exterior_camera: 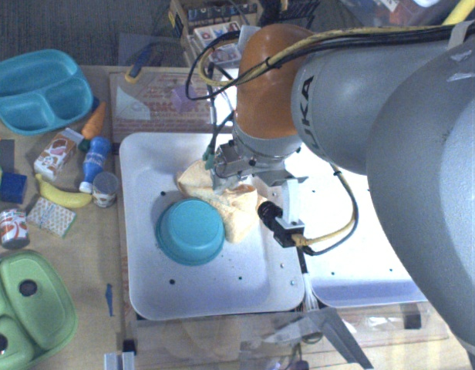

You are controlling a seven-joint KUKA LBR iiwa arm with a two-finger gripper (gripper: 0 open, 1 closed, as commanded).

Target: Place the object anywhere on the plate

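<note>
The arm point(376, 91), grey with an orange band, comes in over the right-hand bin point(361, 276) and bends down into the left-hand bin point(145, 284). That left bin serves as landmark here: it is the larger visible tray, and it holds two things. Near its middle sits a blue bowl point(190, 231), round and turned mouth down by the look of it. Touching the bowl on its far-right side lies a pale yellow cloth point(236, 210), crumpled, reaching from the bowl's rim back toward the bin's far wall.

The tool point(231, 177) hangs directly over the cloth, with its tip down among the folds. Whether it stands apart or together, or has any cloth clamped, I cannot tell; the wrist hides the tips.

Which thing counts as the plate is a judgement: the blue bowl is the only round dish in the left bin, so I take it as the target, and the cloth as the thing to move. To do the step well, the tool should bite a raised fold near the cloth's middle, lift straight up until the cloth hangs free of the bowl, then shift a little toward the bowl's centre and let go low. The cloth is limp and may slide off the domed bottom.

Left of the left bin, on the counter point(83, 284), lie a blue divided tray point(41, 91), a banana point(62, 193) and a green tray point(25, 307).
</note>
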